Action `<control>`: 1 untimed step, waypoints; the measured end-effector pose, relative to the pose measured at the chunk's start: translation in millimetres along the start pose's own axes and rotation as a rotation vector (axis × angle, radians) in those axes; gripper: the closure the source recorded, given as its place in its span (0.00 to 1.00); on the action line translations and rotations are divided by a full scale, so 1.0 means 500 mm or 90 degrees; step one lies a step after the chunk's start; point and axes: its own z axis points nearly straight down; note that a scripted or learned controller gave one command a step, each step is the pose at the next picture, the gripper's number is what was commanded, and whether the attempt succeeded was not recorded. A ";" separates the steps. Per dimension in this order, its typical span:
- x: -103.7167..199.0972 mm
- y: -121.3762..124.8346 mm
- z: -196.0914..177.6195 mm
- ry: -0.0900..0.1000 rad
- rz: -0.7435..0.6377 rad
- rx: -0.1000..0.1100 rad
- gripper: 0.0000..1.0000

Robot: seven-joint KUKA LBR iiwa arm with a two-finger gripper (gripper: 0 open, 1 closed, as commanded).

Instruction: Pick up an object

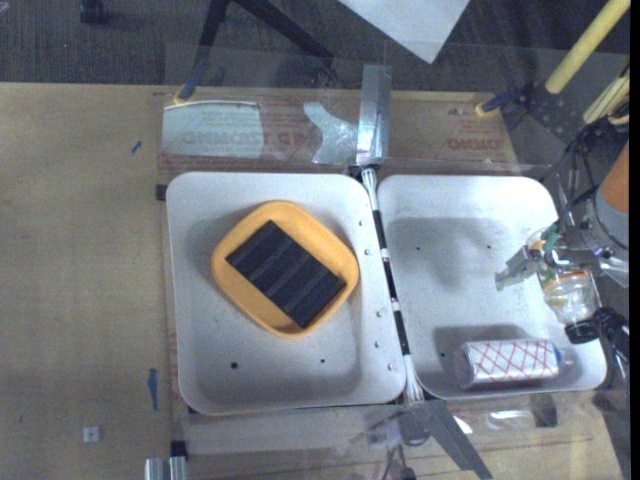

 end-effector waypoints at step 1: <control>0.084 -0.029 0.219 -0.001 -0.047 -0.005 0.00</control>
